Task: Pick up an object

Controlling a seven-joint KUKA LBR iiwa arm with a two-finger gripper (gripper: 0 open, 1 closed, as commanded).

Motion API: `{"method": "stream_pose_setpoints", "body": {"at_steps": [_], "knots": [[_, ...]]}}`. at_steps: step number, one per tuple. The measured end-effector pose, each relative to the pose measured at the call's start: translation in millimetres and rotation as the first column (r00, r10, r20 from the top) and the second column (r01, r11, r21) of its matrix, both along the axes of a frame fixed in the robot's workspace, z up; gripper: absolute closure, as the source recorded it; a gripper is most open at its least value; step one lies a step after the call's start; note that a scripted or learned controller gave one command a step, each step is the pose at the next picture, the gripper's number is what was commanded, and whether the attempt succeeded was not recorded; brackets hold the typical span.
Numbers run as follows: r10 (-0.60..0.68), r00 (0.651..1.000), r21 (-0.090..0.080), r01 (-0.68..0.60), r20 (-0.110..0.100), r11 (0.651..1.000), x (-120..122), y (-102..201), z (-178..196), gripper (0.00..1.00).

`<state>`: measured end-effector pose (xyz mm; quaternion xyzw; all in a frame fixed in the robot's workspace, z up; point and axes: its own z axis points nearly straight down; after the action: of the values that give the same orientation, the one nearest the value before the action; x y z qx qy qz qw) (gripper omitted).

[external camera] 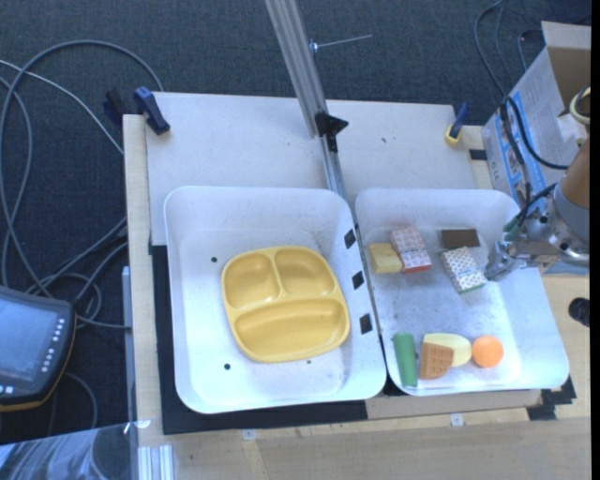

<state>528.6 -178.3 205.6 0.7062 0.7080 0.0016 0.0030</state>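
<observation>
Single fixed cam, mounted high, looking down at a slant on the surface (244,141). Wide enough to take in both bins: left bin (187,281) toward 9 o'clock, right bin (534,319) toward 3. Dark floor (75,28) shows from 9 round to 12. Arm (577,202) enters at 3 o'clock. A metal pole (300,56) rises at 12.

Yellow plate (284,305), orange ball (487,352), green cylinder (404,359).
</observation>
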Motion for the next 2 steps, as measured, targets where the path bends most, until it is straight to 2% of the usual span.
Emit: {"method": "stream_pose_setpoints", "body": {"at_steps": [1, 2], "knots": [[0.0, 1.0, -0.001, 0.0, 0.001, 1.0, 2, 0, 53, 1.0], [0.005, 1.0, 0.005, -0.005, -0.008, 1.0, 11, 57, 42, 1.0]]}}
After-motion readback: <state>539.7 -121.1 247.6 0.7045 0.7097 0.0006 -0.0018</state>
